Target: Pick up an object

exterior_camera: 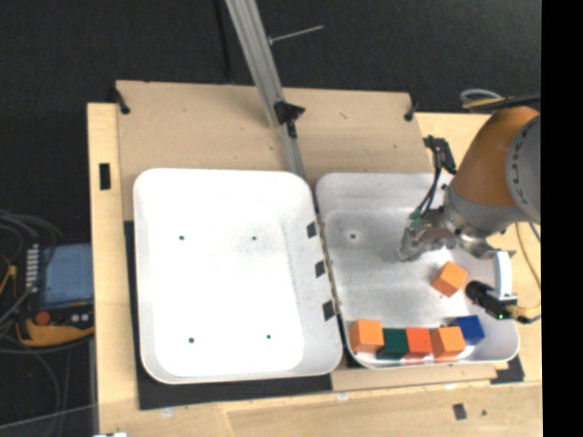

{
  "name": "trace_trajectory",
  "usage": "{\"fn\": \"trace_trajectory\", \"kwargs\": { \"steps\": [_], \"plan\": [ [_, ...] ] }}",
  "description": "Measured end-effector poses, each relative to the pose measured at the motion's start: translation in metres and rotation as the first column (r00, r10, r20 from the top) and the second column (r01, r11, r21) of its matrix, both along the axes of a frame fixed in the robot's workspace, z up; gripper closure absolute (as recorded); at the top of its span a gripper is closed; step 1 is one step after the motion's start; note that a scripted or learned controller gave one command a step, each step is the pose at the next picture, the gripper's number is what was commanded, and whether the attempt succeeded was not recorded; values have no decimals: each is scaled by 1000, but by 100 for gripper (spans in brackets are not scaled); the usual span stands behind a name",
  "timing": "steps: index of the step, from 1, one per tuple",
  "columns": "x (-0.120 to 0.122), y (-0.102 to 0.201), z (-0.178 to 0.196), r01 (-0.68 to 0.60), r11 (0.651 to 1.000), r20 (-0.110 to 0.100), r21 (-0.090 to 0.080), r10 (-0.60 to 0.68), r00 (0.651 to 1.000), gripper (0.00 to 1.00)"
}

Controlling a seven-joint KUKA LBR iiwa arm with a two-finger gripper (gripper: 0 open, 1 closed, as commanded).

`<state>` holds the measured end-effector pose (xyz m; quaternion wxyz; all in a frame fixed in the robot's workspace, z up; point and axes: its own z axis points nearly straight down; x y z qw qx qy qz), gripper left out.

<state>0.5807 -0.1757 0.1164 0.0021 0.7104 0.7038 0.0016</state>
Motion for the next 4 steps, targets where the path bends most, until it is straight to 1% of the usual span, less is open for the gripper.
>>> {"fn": "trace_trajectory", "kwargs": {
  "steps": [1,2,3,4],
  "plan": [
    [-5,6,56,-11,1000,2,-1,11,1000,100],
    [-3,5,110,-13,1000,3,-1,13,1000,100],
    [-1,52,110,-17,1000,-4,2,17,1000,100],
    [12,98,121,-17,1000,-3,2,17,1000,100]
  ]
}}
